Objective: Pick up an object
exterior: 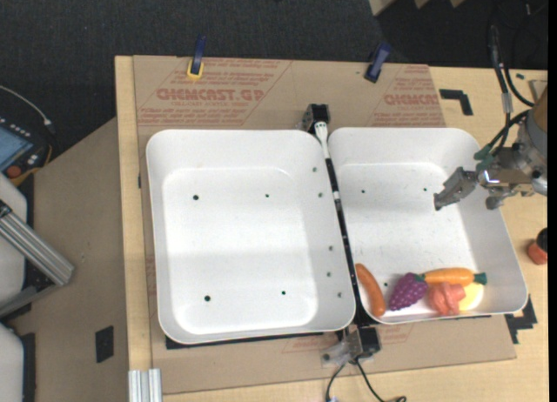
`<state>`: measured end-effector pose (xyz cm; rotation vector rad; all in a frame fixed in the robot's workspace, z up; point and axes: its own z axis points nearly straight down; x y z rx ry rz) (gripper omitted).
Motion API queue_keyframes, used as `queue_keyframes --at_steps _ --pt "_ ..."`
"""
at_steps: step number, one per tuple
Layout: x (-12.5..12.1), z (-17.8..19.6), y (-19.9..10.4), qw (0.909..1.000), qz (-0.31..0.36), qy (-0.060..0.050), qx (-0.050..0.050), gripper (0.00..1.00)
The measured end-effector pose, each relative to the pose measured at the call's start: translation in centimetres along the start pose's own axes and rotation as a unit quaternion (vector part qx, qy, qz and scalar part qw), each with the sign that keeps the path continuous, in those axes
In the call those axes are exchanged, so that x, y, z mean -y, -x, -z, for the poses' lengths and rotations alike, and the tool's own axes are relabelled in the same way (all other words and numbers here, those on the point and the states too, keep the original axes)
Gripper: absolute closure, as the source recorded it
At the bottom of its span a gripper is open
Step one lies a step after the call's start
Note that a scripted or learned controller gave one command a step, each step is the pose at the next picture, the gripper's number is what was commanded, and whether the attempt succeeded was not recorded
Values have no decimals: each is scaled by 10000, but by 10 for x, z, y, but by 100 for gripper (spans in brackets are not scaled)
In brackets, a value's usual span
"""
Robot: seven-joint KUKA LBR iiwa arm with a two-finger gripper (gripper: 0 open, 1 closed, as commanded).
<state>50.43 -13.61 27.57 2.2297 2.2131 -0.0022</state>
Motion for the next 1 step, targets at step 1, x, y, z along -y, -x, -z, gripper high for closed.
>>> queue_keyframes --at_steps 1 --pt "25 141 47 9999 10 94 35 0"
